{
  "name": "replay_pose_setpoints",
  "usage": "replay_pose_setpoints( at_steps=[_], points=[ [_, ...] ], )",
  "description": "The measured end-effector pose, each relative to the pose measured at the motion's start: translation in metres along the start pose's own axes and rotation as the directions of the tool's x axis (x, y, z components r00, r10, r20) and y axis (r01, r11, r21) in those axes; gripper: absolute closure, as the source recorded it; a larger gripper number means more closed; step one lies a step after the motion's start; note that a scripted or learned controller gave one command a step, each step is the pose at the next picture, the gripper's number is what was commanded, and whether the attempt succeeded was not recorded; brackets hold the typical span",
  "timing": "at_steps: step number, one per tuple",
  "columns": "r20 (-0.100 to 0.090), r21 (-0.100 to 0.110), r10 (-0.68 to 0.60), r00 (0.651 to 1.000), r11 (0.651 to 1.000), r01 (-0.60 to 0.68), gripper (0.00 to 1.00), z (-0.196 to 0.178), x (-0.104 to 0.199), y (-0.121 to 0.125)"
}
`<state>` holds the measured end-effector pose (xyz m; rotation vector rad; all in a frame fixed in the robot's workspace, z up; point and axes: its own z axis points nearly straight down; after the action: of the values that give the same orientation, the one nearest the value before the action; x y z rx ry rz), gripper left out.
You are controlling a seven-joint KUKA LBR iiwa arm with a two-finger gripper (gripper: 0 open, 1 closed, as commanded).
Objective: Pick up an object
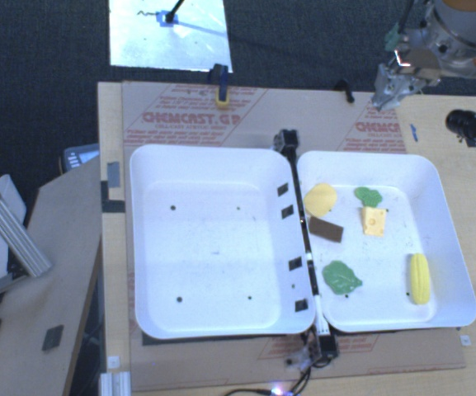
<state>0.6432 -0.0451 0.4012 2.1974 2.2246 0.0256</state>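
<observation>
My gripper (386, 97) hangs above the bench, beyond the far rim of the right bin (448, 209); I cannot tell its state. In that bin lie a yellow corn cob (419, 278) near the right wall, a cheese wedge (374, 221), two green leaves (341, 277), a brown block (326, 230) and a yellow lemon (320, 198). The left bin (213, 246) has much free floor.

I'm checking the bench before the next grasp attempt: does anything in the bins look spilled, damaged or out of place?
Nothing stands out. The right bin holds all six pieces lying apart: a yellow lump, brown block, two green pieces, cheese wedge and corn cob. The gripper hangs beyond the bin's far edge.
</observation>
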Motion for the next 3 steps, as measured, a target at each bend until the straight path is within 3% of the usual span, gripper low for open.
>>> replay_pose_setpoints(
  at_steps=[1, 3],
  points=[
    [-0.001, 0.016, 0.002, 1.0, 1.0, -0.002, 1.0, -0.038, 0.052, -0.047],
    [-0.001, 0.018, 0.005, 1.0, 1.0, -0.005, 1.0, -0.061, 0.087, -0.154]
  ],
)
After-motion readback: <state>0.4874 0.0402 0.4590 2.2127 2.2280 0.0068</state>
